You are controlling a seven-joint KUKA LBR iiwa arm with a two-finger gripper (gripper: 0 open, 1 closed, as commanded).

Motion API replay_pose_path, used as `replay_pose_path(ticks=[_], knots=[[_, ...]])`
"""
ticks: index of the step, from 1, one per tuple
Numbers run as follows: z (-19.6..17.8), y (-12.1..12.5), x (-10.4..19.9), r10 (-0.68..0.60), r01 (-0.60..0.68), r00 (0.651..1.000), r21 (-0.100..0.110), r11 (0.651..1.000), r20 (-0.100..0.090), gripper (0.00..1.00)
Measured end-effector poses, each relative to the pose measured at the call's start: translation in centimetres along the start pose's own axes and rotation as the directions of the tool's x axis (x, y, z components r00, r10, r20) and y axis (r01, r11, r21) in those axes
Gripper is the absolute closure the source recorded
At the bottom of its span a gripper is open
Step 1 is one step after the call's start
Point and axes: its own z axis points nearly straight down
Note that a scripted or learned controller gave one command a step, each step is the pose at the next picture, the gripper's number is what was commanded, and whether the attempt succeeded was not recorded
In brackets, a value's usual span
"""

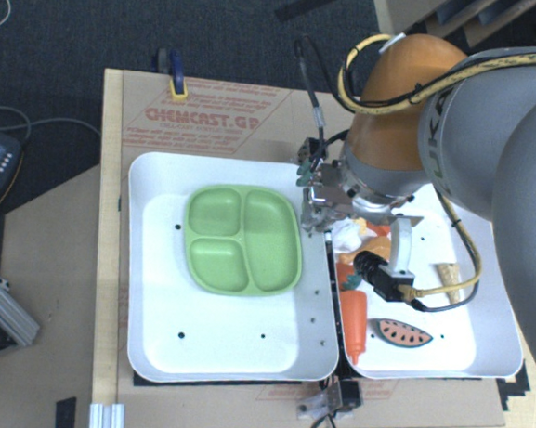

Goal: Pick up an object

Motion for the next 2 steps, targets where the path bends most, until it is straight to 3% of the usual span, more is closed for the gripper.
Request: replay_pose_path(ticks=[2], knots=[[0.12, -0.51, 0.05, 0.005, -0.005, 1.0, 0.004, 1.0, 0.0, 1.0]])
